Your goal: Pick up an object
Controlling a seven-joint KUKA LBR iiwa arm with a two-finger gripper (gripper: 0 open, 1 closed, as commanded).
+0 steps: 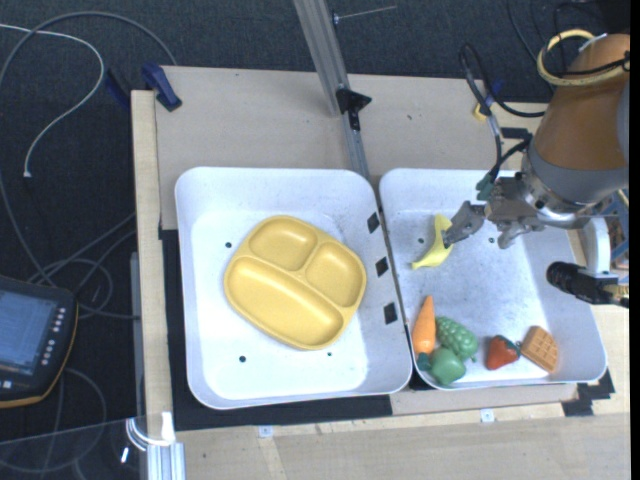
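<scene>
right bin (500,193): 5 toy foods | banana (435,248): yellow, curved, lies upper-left of bin floor | carrot (425,325): orange, lies lengthwise by left wall | green vegetable (453,348): touches carrot, near front rim | strawberry (502,351): red, front | waffle (541,348): tan, just beside strawberry, front-right

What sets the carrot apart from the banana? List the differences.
The carrot is orange and lies at the right bin's near-left corner, touching the green toys; the banana is yellow, curved, and lies alone farther up, right beside the gripper. Both are toy foods in one bin.
</scene>
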